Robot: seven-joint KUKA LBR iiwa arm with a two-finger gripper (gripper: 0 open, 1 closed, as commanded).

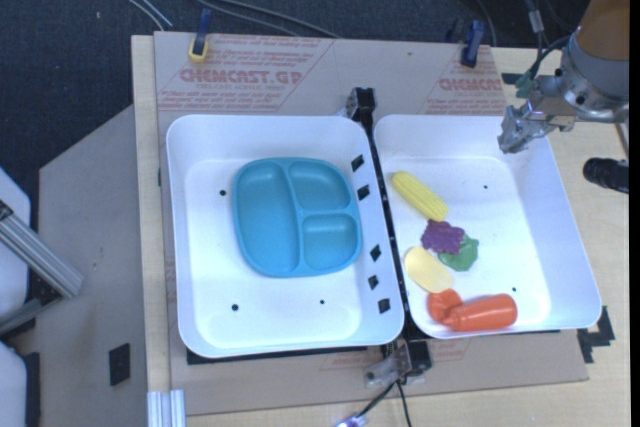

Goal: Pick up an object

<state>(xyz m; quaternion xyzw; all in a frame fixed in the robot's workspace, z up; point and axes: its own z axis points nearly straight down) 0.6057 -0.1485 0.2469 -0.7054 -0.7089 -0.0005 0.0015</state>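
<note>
Carrot (484,312) at right bin (560,215) front edge, toys clustered left; gripper (515,137) hangs over far corner, grasp state indeterminate, nothing visibly held.

Grey arm (600,65) with orange band (608,20) above the wrist, black cable (530,10) running alongside, small grey metal gripper (517,132) at the tip, blurred, details unclear

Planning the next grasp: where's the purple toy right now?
The purple toy lies in the right bin, near its left side, touching the green piece, below the yellow corn and above the pale yellow piece.
</note>
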